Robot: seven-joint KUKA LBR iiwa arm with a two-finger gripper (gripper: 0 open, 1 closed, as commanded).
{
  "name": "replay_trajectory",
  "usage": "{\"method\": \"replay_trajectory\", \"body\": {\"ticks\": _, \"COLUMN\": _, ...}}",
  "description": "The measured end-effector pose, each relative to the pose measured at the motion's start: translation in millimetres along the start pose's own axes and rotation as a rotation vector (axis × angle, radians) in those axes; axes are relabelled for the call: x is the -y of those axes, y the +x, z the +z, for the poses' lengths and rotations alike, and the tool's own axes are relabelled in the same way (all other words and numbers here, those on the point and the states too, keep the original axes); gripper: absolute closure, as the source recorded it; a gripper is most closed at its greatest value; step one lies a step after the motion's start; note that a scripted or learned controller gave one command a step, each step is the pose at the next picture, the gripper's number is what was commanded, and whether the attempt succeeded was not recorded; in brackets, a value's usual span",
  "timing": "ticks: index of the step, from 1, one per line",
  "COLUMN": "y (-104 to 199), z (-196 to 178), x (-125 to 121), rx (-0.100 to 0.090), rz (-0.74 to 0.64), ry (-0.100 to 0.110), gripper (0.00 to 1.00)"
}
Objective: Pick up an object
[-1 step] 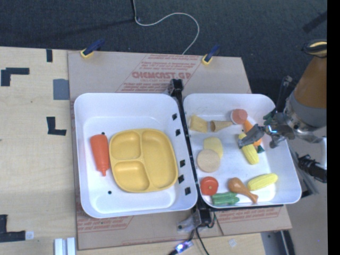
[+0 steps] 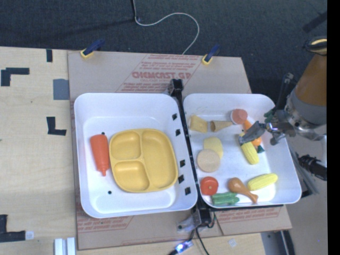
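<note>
On the worktop (image 2: 32, 142), the left bin (image 2: 85, 110) held a carrot (image 2: 99, 153) beside a yellow plate (image 2: 143, 159). The right bin (image 2: 287, 195) held cheese (image 2: 198, 124), a tomato (image 2: 209, 185), a drumstick (image 2: 241, 188) and two corn cobs. The end effector (image 2: 251, 135) hung over the upper cob (image 2: 249, 153); whether it was open or gripping anything could not be told
</note>
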State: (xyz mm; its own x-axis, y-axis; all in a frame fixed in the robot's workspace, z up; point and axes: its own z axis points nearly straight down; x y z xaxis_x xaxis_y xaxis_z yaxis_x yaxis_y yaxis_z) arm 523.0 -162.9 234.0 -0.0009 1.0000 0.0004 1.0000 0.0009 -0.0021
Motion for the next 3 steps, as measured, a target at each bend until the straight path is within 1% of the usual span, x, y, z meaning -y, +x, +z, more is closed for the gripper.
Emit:
{"method": "replay_trajectory", "body": {"ticks": 1, "y": -2.2, "z": 60.1, "x": -7.0, "rx": 0.000, "rz": 0.000, "ry": 0.005, "gripper": 0.00}}
{"method": "replay_trajectory", "body": {"ticks": 2, "y": -9.1, "z": 107.5, "x": -4.8, "rx": 0.000, "rz": 0.000, "ry": 0.005, "gripper": 0.00}}
{"method": "replay_trajectory", "body": {"ticks": 3, "y": -8.1, "z": 151.7, "x": -4.8, "rx": 0.001, "rz": -0.001, "ry": -0.001, "gripper": 0.00}}
